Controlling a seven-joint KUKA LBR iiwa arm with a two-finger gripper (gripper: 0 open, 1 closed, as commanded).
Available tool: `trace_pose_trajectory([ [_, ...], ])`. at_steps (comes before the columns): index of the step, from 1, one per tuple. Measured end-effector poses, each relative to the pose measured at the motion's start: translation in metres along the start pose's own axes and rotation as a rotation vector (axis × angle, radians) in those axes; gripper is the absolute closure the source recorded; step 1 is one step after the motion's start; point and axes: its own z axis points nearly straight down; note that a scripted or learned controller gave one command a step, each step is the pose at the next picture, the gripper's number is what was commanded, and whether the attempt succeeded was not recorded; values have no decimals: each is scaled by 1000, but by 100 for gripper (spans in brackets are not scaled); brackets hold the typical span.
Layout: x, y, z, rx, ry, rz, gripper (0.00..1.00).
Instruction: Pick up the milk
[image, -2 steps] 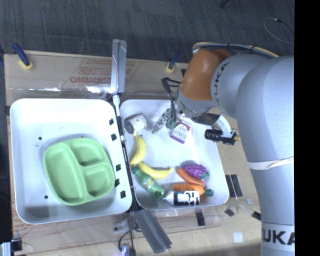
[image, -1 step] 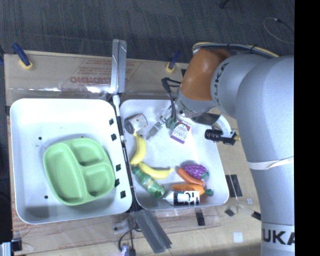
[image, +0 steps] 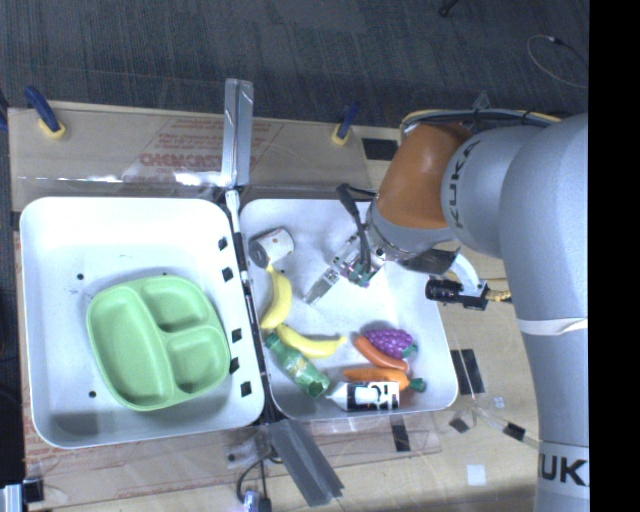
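Milk, a small black-and-white carton (image: 374, 396), lies on its side at the right white bin's (image: 420, 300) near edge, well apart from the end effector (image: 335, 277) hovering mid-bin; whether that is open or closed cannot be told. The left white bin (image: 60, 300) holds a green divided plate (image: 158, 341). Beside the milk lie two yellow bananas (image: 290, 320), a green bottle (image: 296, 366), carrots (image: 378, 362) and purple grapes (image: 390, 340).

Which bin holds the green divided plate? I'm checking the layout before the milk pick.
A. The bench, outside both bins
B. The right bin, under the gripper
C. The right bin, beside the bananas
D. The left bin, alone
D: the green divided plate lies by itself in the left bin, while the bananas sit in the right bin.
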Motion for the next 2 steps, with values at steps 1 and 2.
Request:
trace_pose_trajectory([
  [1, -15, -55, -56, -1, -4, -169, 0],
  [2, 67, -79, -10, 0, 2, -126, 0],
])
